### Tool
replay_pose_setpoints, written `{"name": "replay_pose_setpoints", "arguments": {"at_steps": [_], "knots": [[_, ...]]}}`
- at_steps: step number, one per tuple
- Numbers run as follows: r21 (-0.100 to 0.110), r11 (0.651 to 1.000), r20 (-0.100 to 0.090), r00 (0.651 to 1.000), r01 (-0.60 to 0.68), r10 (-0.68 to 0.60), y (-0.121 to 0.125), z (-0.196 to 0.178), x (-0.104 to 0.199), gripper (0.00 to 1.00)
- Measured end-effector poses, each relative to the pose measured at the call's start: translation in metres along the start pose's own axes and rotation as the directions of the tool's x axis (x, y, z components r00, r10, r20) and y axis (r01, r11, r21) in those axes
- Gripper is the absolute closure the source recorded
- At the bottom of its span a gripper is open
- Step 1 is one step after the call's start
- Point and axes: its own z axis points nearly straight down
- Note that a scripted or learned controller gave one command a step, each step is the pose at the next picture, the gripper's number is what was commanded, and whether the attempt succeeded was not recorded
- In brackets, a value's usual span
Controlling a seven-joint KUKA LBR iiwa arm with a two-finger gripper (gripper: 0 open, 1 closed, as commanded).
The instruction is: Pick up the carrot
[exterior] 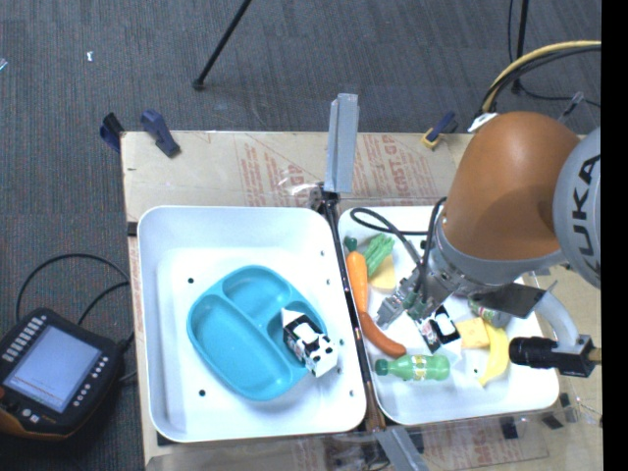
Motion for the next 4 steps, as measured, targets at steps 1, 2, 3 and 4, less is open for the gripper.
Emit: {"name": "replay_pose_setpoints", "arguments": {"at_steps": [1, 2, 3, 4], "knots": [[0.002, 0.989, -0.001, 0.989, 0.146, -0.146, 0.031, 0.027, 0.047, 1.00], [0.005, 0.997, -0.001, 0.997, -0.072, 0.072, 0.049, 0.047, 0.074, 1.00], [-0.001, 0.992, 0.001, 0.992, -0.125, 0.125, 0.106, -0.068, -0.075, 1.00], [-0.002, 0.994, 0.000, 0.994, 0.107, -0.107, 0.057, 0.010, -0.117, 1.00]]}}
